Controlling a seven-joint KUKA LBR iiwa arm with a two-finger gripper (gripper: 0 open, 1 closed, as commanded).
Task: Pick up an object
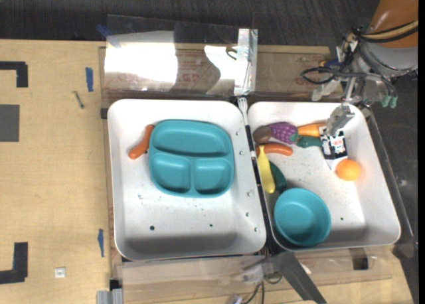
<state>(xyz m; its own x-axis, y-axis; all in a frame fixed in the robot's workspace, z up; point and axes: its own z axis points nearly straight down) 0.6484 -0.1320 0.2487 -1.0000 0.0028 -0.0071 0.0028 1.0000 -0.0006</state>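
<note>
My gripper (333, 145) hangs over the back right part of the right bin (378, 183), reaching in from the upper right. Just below and right of it lies an orange ball (348, 170). A carrot (309, 130) lies just to its left, with a bunch of purple grapes (283, 131) further left. A red sausage (277, 151), a yellow banana (265, 171) and a dark green piece (278, 179) lie along the bin's left side. I see nothing clearly held by the gripper.
A teal bowl (302, 215) stands at the front of the right bin. The left bin (126, 216) holds a teal divided plate (192, 156) and an orange sausage (139, 143) beside it. A clear plastic sheet (179, 60) stands behind the bins.
</note>
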